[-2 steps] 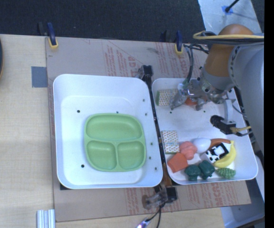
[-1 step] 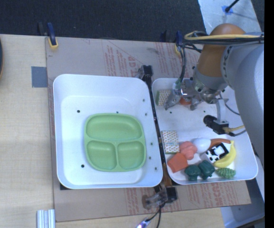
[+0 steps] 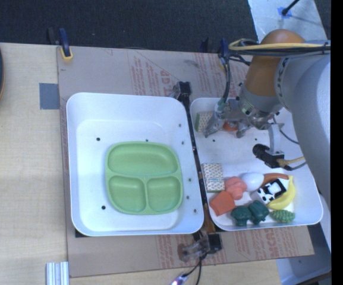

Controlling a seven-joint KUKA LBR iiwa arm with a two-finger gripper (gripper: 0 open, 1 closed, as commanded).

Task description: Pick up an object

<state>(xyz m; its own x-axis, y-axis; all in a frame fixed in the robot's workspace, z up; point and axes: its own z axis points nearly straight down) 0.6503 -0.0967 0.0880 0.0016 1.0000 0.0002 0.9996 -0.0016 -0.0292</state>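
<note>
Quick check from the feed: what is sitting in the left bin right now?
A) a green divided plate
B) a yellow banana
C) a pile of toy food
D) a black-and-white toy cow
A: the green divided plate lies alone in the left bin, while the toy food pile sits in the right bin.

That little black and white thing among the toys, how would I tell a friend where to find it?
Start at the right white bin, the one crowded with toys, and go to the heap at its near end. The black and white toy lies on the yellow banana, right of the white egg. It is the only patchy two-tone piece there.
</note>
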